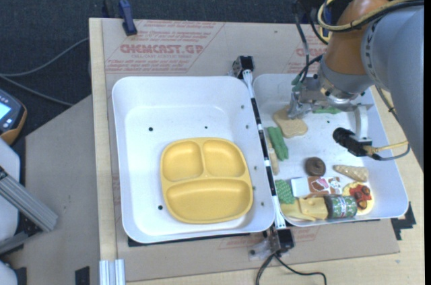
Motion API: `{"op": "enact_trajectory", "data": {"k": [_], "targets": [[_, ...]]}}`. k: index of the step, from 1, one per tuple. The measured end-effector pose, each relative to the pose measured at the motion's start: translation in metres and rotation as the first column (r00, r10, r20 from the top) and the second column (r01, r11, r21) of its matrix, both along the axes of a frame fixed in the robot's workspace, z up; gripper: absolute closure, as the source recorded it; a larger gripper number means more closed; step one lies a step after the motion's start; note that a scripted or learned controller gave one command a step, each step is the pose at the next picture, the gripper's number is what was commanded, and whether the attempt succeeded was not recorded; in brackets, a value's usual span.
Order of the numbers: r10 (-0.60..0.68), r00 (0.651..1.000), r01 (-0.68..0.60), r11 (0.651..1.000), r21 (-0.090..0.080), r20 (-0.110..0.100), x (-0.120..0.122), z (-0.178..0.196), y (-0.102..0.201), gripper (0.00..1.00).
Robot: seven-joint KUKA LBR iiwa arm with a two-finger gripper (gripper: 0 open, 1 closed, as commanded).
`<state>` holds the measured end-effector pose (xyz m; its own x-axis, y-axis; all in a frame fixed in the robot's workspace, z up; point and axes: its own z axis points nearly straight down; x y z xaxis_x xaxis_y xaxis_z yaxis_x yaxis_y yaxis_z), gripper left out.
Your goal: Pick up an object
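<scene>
While arm reached into right bin [387,162]:
Tool [297,108]: above bread [289,124]; finger state unclear.
Left bin [135,142]: held tray [205,180].

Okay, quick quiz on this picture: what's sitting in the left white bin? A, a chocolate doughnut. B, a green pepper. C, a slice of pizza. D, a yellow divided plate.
D: the yellow divided plate lies in the left bin, while the small food items are all in the right bin, where the end effector is.
</scene>
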<state>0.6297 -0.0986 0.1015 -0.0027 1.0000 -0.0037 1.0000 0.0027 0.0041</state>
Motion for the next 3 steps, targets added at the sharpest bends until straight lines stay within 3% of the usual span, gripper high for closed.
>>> {"op": "enact_trajectory", "data": {"k": [1, 2, 3], "targets": [[0.0, 1.0, 0.0, 1.0, 0.0, -0.001, 0.0, -0.001, 0.0, 0.0], [-0.003, 1.0, 0.003, 1.0, 0.004, -0.008, -0.005, -0.018, -0.002, 0.0], [-0.002, 1.0, 0.002, 1.0, 0.003, -0.002, -0.003, -0.005, -0.002, 1.0]]}}
